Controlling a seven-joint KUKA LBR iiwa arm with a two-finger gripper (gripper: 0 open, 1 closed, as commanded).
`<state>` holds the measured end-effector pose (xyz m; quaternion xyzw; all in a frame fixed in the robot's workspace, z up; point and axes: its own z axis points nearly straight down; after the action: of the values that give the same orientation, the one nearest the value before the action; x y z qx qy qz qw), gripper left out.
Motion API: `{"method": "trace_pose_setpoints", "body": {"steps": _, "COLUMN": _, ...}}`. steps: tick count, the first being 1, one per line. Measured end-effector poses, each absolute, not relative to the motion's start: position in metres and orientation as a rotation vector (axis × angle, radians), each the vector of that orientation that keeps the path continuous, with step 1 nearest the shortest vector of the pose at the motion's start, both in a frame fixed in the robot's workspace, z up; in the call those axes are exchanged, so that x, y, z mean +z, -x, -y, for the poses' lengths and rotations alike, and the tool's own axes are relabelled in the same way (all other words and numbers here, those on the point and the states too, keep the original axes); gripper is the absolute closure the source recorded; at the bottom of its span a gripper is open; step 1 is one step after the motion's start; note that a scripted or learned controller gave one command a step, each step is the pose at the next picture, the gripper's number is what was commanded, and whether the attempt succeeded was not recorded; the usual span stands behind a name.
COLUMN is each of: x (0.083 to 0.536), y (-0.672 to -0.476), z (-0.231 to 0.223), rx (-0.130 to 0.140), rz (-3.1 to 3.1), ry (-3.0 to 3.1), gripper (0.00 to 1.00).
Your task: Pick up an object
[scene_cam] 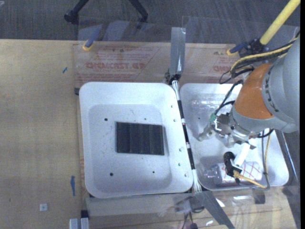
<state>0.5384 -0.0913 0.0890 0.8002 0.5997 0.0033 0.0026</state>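
Observation:
A dark ridged rectangular block (140,138) lies flat in the middle of the left bin (95,104). My gripper (209,130) hangs low over the middle of the right bin (190,97), pointing toward its left wall. Just beyond it, a clear crinkled plastic item (206,102) rests at the far end of that bin. A greyish clear-wrapped object (216,173) lies at the near end, and a red-and-white checked item (251,168) sits to its right. Nothing shows in the gripper's grasp.
The grey arm with its orange band (252,99) covers the right half of the right bin. A divider strip (183,128) runs between the two bins. A brown board (119,63) lies behind the bins.

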Motion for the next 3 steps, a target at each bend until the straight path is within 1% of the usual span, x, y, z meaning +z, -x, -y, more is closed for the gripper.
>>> {"method": "trace_pose_setpoints", "body": {"steps": 1, "x": 0.164, "y": -0.581, "z": 0.11, "rx": -0.002, "rz": -1.719, "ry": -2.63, "gripper": 0.0}}
{"method": "trace_pose_setpoints", "body": {"steps": 2, "x": 0.14, "y": -0.569, "z": 0.152, "rx": -0.004, "rz": -1.83, "ry": -2.557, "gripper": 0.0}}
{"method": "trace_pose_setpoints", "body": {"steps": 3, "x": 0.088, "y": -0.525, "z": 0.137, "rx": 0.007, "rz": -1.988, "ry": -2.428, "gripper": 0.0}}
